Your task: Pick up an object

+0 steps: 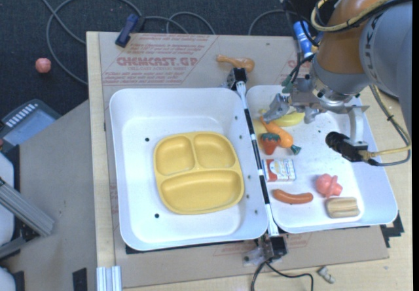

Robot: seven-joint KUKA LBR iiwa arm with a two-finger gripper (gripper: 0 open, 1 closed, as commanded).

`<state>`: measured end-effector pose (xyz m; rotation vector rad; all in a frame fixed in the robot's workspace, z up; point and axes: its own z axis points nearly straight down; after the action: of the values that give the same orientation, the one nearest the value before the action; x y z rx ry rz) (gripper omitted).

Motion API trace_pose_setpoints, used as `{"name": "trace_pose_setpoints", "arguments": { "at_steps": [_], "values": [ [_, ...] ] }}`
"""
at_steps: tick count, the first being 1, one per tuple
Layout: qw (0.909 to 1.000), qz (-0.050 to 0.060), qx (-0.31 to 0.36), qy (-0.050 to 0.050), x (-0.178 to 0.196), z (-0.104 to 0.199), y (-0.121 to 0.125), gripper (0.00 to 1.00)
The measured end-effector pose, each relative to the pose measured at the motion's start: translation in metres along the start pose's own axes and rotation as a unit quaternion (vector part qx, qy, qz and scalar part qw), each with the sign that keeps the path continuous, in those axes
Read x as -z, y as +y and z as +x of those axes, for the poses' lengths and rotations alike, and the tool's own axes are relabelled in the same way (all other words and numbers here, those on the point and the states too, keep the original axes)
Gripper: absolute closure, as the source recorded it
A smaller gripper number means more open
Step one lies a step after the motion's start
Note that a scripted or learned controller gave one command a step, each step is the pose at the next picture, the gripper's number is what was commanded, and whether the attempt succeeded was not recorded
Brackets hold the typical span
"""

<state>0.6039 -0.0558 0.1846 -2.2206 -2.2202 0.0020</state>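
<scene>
My gripper (277, 109) hangs low over the far left part of the right bin (373, 172), just above a yellow banana-like toy (292, 119). Close in front of it lie an orange carrot (279, 133) and a red pepper (270, 144). A small red and white packet (280, 169) sits mid-bin by the left wall. Along the near side lie a sausage (292, 197), a pink toy (328, 184) and a bread roll (342, 206). I see nothing held in the gripper.
The left bin (131, 152) holds a yellow divided plate (196, 172). An orange toy (236, 61) lies on the board behind the bins. A black part on a cable (340, 144) hangs over the right bin. Cables run across the floor at the back.
</scene>
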Motion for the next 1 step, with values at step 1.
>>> {"name": "trace_pose_setpoints", "arguments": {
  "at_steps": [1],
  "values": [
    [1.0000, 0.000, 0.000, 0.000, -0.0743, -0.0396, 0.0126, 0.00]
  ]
}}
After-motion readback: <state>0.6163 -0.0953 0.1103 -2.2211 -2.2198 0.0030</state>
